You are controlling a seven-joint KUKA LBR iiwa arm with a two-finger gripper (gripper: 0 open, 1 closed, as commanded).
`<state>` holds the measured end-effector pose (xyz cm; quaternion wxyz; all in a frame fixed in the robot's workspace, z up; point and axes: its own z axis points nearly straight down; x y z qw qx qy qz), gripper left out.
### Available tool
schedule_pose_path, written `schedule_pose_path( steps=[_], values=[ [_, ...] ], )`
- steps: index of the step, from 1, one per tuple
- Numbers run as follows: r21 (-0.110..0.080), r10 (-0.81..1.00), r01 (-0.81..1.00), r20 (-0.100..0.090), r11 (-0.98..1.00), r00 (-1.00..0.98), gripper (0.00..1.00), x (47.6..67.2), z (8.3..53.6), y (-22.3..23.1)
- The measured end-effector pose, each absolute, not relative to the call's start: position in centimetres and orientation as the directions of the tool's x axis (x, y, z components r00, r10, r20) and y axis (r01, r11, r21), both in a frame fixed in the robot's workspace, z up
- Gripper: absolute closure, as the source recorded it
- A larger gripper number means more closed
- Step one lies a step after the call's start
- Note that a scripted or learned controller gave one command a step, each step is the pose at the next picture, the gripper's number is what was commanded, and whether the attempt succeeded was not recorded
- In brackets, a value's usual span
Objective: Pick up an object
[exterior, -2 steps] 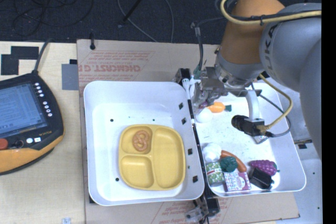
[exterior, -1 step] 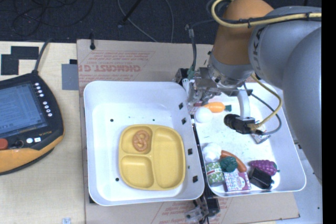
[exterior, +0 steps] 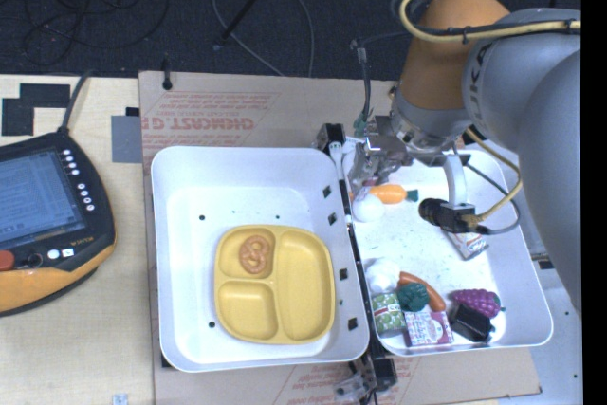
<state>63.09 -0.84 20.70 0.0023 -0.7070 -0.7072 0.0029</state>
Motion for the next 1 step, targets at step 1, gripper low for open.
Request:
schedule_pose_path(
  steps=[1],
  values=[
    [-0.007, 1.0, 1.0, 0.001, 0.002, -0.002, 1.0, 63.8, 17.41, -5.93]
  ],
)
